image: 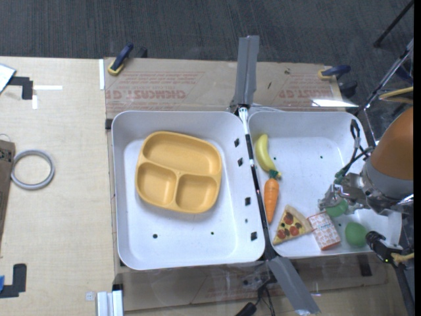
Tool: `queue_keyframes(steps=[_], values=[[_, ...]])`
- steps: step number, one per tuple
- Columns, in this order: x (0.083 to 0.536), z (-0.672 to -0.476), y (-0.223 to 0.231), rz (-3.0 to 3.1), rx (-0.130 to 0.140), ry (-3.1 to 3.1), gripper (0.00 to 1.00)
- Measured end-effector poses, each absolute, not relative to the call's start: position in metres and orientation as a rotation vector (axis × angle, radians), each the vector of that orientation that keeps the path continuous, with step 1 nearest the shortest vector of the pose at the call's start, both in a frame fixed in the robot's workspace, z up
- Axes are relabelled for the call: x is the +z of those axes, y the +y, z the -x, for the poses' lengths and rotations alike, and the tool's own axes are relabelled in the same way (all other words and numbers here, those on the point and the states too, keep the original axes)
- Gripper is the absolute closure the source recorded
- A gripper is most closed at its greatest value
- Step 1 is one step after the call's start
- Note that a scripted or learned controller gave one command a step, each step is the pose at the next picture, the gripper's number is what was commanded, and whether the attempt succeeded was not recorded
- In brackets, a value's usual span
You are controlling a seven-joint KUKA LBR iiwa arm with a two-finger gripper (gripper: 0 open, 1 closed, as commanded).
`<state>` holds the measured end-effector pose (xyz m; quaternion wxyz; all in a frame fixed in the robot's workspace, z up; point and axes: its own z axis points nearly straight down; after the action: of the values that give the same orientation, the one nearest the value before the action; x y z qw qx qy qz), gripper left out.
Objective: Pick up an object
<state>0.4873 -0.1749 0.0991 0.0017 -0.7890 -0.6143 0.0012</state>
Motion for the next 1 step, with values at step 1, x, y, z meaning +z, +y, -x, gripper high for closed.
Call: queue_keyframes(steps=[1], values=[[0.2154,-0.5458,-0.1094,2.604,0.005,-1.756,1.0]])
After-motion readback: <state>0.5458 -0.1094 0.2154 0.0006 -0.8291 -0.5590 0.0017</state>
